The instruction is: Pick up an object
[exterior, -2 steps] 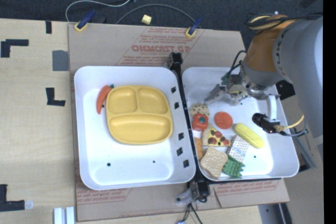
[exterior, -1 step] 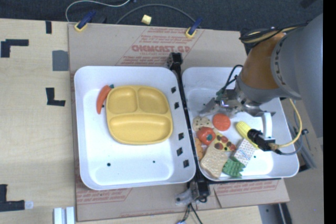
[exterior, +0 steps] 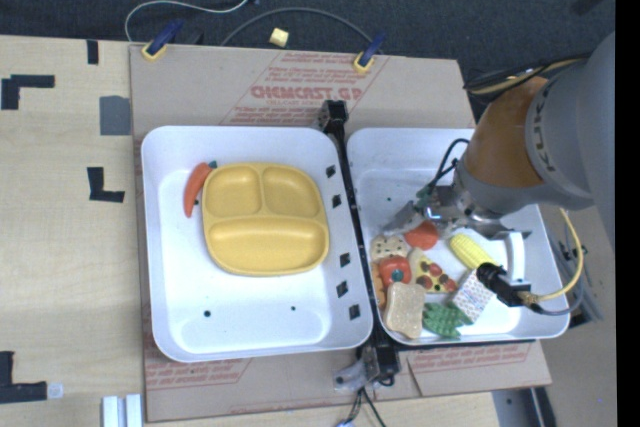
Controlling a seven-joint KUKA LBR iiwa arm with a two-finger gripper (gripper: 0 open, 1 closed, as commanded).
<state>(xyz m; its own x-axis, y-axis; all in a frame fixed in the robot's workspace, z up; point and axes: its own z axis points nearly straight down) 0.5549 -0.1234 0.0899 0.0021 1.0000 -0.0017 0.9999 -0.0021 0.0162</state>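
Low over the right shallow white bin (exterior: 400, 165), the two-finger gripper (exterior: 425, 213) hangs beside a small red toy piece (exterior: 423, 237). Claw state: cannot tell. Left white bin (exterior: 170, 255) holds a yellow divided plastic plate (exterior: 265, 218).

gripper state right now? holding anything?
Pincer: cannot tell whether it grips anything. It sits low in the right bin, just above the red toy piece at the top of the toy food pile.
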